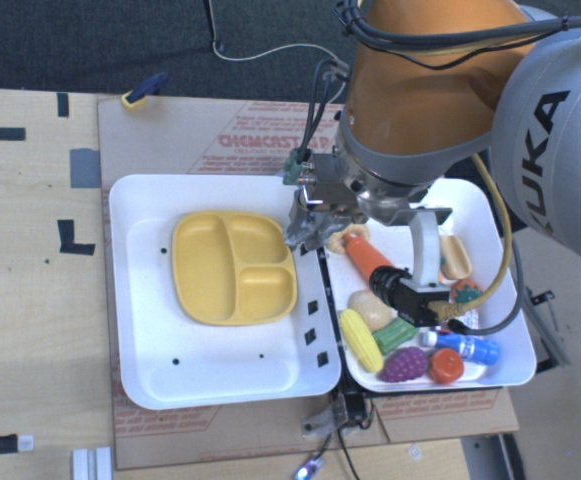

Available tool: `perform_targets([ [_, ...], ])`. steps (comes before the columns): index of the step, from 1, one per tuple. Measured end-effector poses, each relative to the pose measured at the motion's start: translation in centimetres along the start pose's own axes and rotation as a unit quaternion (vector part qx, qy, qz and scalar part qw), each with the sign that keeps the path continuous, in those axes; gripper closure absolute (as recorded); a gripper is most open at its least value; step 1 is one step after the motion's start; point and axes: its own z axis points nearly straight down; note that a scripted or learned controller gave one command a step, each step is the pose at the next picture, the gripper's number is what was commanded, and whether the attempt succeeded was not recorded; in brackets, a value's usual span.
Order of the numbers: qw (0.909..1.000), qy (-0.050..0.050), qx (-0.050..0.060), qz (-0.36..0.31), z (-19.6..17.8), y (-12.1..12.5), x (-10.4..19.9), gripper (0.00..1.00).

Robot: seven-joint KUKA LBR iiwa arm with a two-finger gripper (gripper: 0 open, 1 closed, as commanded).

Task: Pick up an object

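Carrot (367, 255) lies far-left in the right bin (470, 203), just right of the gripper (315, 226), whose opening cannot be told; nothing shows in its hold. Best centre over the carrot, clear of the bin wall.

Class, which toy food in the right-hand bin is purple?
The grapes, lying between the yellow corn and the orange-red ball; nothing else there is purple.

The pale wooden tabletop (30, 308) carries a cardboard sheet (220, 138). On the sheet sit two white bins, left (135, 368) and right (485, 208), touching. A yellow-blue clip (143, 90) is at its far-left corner.
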Motion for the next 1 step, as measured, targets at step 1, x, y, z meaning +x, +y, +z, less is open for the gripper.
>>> perform_targets([
  [1,1.0000,0.001,-0.004,0.000,-1.32,0.07,4.43,1.00],
])
